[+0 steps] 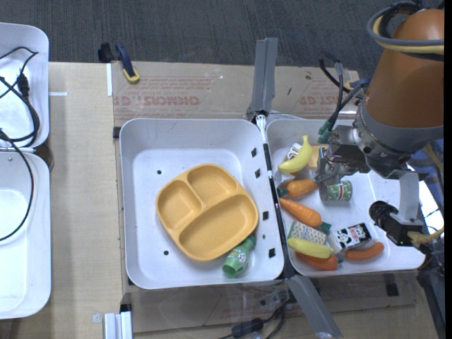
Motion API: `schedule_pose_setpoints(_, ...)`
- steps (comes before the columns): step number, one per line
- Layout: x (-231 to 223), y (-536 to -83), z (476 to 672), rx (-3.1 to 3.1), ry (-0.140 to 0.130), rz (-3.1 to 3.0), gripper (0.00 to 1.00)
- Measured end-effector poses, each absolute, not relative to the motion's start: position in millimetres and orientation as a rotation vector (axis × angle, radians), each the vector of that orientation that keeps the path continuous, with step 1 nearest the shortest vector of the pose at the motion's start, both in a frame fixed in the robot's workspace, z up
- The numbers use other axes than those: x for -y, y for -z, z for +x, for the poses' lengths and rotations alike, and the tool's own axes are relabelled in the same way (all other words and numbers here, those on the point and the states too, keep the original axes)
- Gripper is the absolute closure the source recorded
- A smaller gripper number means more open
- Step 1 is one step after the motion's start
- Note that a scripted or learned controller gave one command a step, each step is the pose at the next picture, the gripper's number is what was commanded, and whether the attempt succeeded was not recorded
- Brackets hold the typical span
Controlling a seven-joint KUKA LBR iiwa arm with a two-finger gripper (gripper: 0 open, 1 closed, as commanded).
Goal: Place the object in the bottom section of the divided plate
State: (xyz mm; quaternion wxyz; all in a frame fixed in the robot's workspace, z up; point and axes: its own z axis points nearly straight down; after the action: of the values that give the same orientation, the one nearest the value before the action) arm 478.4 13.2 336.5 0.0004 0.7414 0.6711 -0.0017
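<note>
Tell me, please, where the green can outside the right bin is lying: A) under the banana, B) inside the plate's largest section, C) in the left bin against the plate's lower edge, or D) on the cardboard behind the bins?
C: the green can lies in the left bin, touching the lower edge of the yellow plate, outside its sections.

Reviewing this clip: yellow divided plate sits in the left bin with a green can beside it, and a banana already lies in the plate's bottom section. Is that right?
Not quite. The camera view shows the banana in the right bin, among the carrots and other toys, not on the plate. The yellow divided plate does sit in the left bin with the green can at its lower edge, and its sections hold nothing.
</note>
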Motion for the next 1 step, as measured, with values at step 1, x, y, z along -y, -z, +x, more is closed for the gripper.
schedule_pose_setpoints(1,-114.7,-279.6,477.6,-2.260,0.008,2.183,1.00)
